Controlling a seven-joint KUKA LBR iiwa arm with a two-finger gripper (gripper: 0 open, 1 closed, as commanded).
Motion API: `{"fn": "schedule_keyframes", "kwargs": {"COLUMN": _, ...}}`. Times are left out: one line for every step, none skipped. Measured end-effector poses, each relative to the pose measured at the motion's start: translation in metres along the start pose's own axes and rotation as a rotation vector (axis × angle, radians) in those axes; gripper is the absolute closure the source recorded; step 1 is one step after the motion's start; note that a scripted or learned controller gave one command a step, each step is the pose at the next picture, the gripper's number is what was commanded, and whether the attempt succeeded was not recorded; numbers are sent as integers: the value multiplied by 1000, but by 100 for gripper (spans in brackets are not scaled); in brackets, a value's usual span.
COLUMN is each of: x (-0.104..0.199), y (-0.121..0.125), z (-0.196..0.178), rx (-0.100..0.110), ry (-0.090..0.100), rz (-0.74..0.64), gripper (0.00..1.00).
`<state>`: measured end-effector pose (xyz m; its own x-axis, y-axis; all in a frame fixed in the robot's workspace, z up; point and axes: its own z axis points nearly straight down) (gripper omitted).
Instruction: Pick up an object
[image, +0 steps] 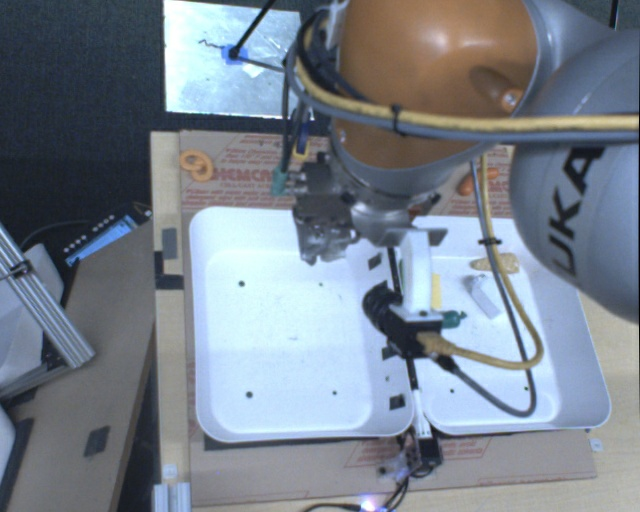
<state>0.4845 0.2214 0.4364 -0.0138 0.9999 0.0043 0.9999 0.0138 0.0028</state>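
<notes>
My gripper (322, 242) hangs over the back part of the left bin (215, 300), near the divide between the two bins. Its metal body is dark and blurred, and I see no object under it. In the right bin (575, 395) lie a small pale grey block (482, 298) and a tan piece (498, 264) near the back. A thin yellow stick (436, 291) lies beside a white part of the arm's fittings. The big arm with its orange band (430, 70) covers the back of the right bin.
A yellow hose (500, 358) and a dark cable (480, 390) loop from the arm across the right bin. The left bin floor shows a few small dark dots. A cardboard sheet (230, 165) lies under both bins. Metal rails (40, 310) stand at the left.
</notes>
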Motion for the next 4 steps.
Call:
{"fn": "schedule_keyframes", "kwargs": {"x": -89, "y": 2, "z": -70, "rx": -7, "ry": -3, "rz": 20, "gripper": 100}}
{"fn": "schedule_keyframes", "kwargs": {"x": -14, "y": 1, "z": 28, "rx": 9, "ry": -5, "rz": 4, "gripper": 100}}
{"fn": "schedule_keyframes", "kwargs": {"x": -120, "y": 1, "z": -49, "rx": -8, "ry": -4, "rz": 23, "gripper": 100}}
{"fn": "schedule_keyframes", "kwargs": {"x": -66, "y": 1, "z": 26, "rx": 6, "ry": -4, "rz": 6, "gripper": 100}}
